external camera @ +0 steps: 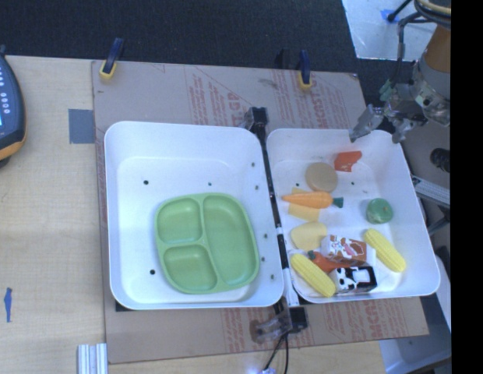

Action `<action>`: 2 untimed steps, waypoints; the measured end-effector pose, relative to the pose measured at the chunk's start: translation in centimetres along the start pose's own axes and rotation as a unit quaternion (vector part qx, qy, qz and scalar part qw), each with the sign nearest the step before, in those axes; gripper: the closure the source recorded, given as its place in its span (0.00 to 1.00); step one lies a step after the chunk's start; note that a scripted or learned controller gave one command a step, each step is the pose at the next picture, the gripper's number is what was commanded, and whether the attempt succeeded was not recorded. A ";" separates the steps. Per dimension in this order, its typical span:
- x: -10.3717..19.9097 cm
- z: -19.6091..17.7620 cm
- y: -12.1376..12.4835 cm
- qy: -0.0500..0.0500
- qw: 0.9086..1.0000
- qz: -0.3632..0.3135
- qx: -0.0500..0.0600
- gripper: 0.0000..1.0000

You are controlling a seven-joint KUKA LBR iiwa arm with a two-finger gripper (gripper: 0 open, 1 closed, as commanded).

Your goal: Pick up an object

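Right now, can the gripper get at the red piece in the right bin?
Probably yes. The gripper hovers at the right bin's far rim, just beside the red piece. That piece lies apart from the round tan piece, with nothing over it.

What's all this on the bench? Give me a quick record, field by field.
left bin: holds a green tray with three sections
right bin: toy food, including a carrot, two corn cobs, a red piece, a green ball
pincer: above the right bin's far right corner, holding nothing visible
bench left edge: a handheld screen unit
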State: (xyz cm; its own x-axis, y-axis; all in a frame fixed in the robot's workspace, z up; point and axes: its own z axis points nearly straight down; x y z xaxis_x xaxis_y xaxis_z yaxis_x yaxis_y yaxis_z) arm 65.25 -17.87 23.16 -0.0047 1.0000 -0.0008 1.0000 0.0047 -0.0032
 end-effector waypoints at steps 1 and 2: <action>2.8 6.6 -9.4 0.001 1.000 0.001 0.004 0.00; -2.4 12.9 -16.4 0.000 1.000 -0.001 -0.002 0.00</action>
State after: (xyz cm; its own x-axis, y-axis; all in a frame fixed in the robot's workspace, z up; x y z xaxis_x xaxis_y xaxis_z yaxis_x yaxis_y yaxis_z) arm 48.85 -20.36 10.26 -0.0071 1.0000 -0.0010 1.0000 0.0071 0.0014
